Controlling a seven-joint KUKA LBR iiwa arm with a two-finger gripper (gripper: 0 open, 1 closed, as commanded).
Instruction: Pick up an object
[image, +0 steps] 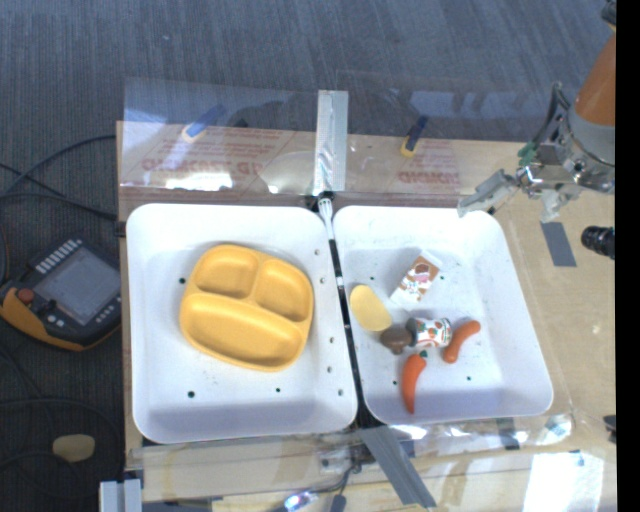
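The gripper (522, 190) sits at the upper right of the frame, above the surface just outside the far right corner of the right bin (520, 300). Its two fingers are spread apart, with nothing between them. No object has been grasped yet; the step in hand is judged to be the approach.

Candidate objects lie in a cluster at the centre of the right bin:
- A carrot (412, 382), lower centre, lying nearly along the frame's vertical.
- An orange sausage-shaped piece (461, 340), right of the cluster, tilted.
- A small printed can (433, 332), touching a dark brown rounded item (396, 339) on its left.
- A yellow chip-shaped disc (369, 308), near the bin's left wall.
- A small white printed carton (420, 278), upper centre, apart from the rest.

The left bin (150, 300) holds a yellow divided plate (246, 306).

Recommended procedure: select an object with free space on both sides. The carton and the carrot appear best isolated. Align the finger opening across the object's narrow axis, centre over it, then descend. Avoid the can and brown item; their contact may block a finger.
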